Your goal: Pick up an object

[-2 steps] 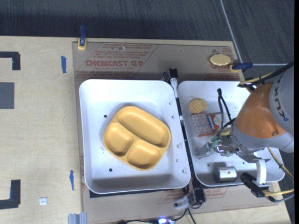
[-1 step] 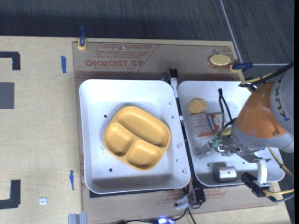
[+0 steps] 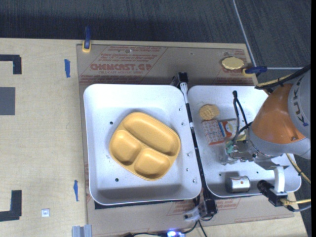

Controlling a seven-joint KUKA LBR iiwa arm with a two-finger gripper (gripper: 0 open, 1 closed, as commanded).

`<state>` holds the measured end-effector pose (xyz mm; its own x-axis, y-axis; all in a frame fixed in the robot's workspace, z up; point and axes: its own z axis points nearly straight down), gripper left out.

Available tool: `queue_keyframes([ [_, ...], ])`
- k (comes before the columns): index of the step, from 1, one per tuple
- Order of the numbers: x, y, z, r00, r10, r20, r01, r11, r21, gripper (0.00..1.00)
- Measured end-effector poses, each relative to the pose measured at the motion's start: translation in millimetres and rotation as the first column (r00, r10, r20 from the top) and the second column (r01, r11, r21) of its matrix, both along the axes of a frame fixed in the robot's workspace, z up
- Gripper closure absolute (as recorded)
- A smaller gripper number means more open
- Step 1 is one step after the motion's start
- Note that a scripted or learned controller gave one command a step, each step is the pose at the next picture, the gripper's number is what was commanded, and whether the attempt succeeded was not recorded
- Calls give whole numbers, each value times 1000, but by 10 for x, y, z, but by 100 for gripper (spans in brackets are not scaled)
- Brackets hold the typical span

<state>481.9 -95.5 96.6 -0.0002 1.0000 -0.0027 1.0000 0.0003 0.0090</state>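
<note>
Wood bench (image 3: 39, 147), two white bins.
Yellow tray (image 3: 144, 144) in left bin (image 3: 98, 132); gripper (image 3: 236, 152) over right bin (image 3: 276, 181) w/ cookie (image 3: 209, 112), can't tell its state.

The bench (image 3: 39, 147) is seen as pale, matt wood with a fine grain. Both white bins, the left bin (image 3: 94, 132) and the right bin (image 3: 217, 179), look like smooth plastic with a soft sheen. A glossy, smooth yellow plastic tray (image 3: 144, 144) with three moulded compartments is seen. The small cylinder (image 3: 238, 183) appears to be brushed metal. The arm's orange band (image 3: 281, 117) looks like smooth, satin plastic. The printed card (image 3: 217, 131) appears to be paper.
</note>
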Motion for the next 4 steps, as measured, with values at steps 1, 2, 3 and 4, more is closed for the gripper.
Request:
queue_keyframes([
  [1, -1, 0, 0, 1000, 0, 0, 0, 1000, 0, 0],
  [2, -22, 30, -108, 1000, -1, -8, 1, 1000, 3, 0],
  [3, -2, 23, 1, 1000, -1, -1, 1, 1000, 0, 100],
  [4, -2, 24, 1, 1000, -1, -1, 1, 1000, 0, 0],
])
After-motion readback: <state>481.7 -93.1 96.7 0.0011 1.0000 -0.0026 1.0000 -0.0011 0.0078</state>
